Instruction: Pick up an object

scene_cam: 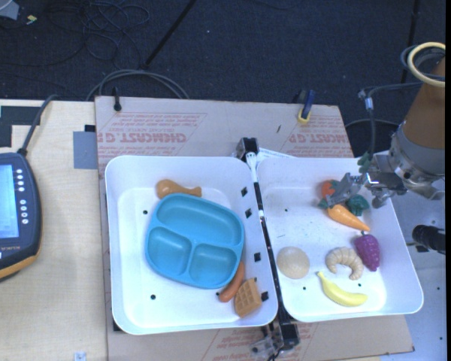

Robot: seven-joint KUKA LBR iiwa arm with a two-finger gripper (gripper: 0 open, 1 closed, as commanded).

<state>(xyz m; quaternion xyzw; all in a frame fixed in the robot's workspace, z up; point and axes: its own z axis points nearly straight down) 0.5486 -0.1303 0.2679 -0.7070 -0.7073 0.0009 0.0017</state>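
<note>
The gripper [353, 185] sits low in the right bin [406, 292], right by the carrot [347, 216] and a teal toy [356, 204]. I cannot tell its grip. Packed toys could slip away.

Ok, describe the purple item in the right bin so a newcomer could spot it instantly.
Look in the right bin, toward its far right side. Below the carrot and right of the croissant lies the bunch of grapes. It is the one dark purple, bumpy piece there, with a small green stem on top.
</note>
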